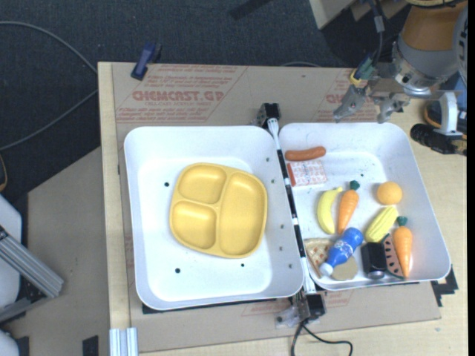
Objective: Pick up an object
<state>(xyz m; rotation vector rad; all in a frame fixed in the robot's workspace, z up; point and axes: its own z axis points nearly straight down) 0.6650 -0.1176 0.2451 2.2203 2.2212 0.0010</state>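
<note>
Yellow, the divided plate sits in the left bin. Right of that plate, the other bin holds toy food: sausage, banana, two carrots, orange. Above its far rim the gripper hangs, fingers spread, holding nothing.

— What lies under the bins?
— A brown board with red print. A blue clip sits at its far left corner.
— And between the bins?
— A black clamp at the far end, and one more clamp at the near end.
— On the floor?
— Dark carpet with a thin cable, and a metal rail at the left.
</note>
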